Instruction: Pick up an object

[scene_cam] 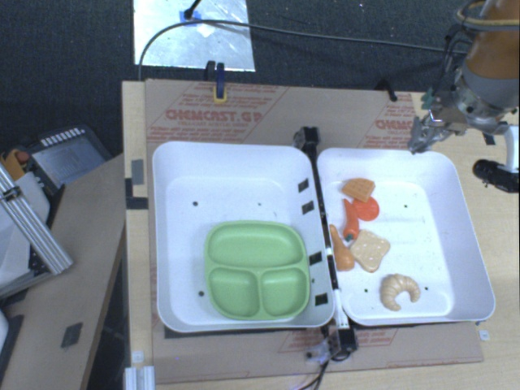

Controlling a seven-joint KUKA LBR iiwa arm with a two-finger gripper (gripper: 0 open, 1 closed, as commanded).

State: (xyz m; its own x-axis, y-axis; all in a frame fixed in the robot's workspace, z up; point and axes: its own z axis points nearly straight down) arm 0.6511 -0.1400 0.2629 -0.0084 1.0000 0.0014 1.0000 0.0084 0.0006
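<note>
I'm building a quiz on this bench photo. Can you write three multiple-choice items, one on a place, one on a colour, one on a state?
1. Where does the divided plate lie?
A. left bin
B. right bin
C. off the bench

2. What colour is that plate?
A. red
B. green
C. blue

3. Where is the gripper?
A. touching the croissant
B. inside the left bin
C. above the right bin's far rim

Answers: 1 A, it lies on the left bin floor. 2 B, it is pale green. 3 C, it hangs by the right bin rim, far from the croissant.
</note>
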